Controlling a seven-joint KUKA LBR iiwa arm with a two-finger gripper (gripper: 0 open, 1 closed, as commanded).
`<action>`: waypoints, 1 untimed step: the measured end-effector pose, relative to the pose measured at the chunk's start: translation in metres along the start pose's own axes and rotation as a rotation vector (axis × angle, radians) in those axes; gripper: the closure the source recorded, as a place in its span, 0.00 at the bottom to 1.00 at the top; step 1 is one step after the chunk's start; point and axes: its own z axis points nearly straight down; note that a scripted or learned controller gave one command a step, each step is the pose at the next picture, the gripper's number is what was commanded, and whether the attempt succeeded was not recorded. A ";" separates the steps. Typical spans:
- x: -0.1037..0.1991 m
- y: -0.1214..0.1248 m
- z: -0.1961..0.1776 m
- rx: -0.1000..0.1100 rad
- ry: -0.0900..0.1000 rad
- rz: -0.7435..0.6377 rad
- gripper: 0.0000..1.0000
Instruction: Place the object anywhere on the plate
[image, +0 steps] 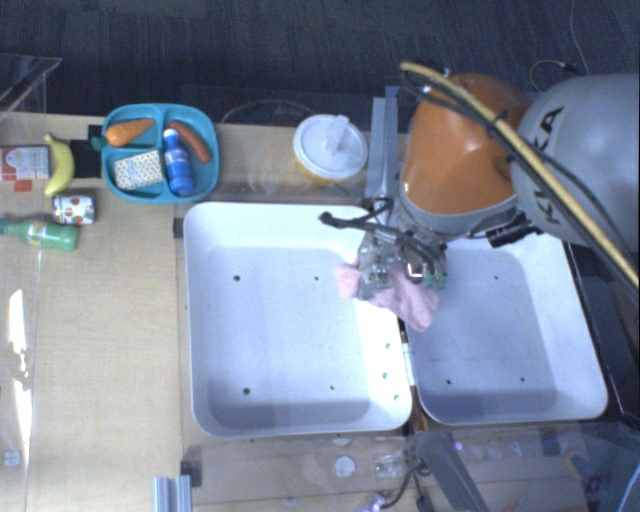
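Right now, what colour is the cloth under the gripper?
Pale pink. The cloth hangs at the gripper, seen best in the camera view.

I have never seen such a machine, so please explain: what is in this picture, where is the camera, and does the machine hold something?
One camera looks down at a slant on a bench. The grey and orange arm reaches in from the right; it is a robot. Its gripper hangs over the divide between two white bins. A pink cloth hangs right at the gripper; whether it is really held I cannot tell. On the bench behind lie a blue tray with toy food, a banana, a can, a green bottle and a lidded cup.
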 end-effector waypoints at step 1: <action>0.029 0.042 -0.004 0.000 0.000 -0.001 1.00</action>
